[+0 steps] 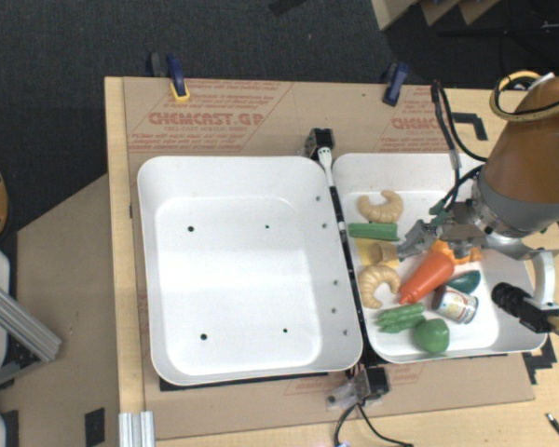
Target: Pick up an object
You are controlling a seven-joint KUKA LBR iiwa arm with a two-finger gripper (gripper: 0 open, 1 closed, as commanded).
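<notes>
In the camera view, the gripper [427, 237] hangs low in the right bin [405, 164], just above the top end of the orange carrot [427, 273]. I cannot tell how wide it is spread, and nothing sits between its tips. So I judge that the pick is not done yet: no toy is lifted, and the grab and the lift are left to do.

All the toys lie in the right bin. Using the carrot as the mark, one croissant [382, 207] lies above and to its left, with a green bean [372, 232] just under it. A second croissant [379, 282] touches the carrot's left side. A small can [456, 305] lies just to its lower right. A green pepper [432, 335] and a green pod [402, 318] lie below it.

The toys are packed close, so the neighbours may get bumped.

The left bin [168, 180] sits well to the carrot's left.
</notes>
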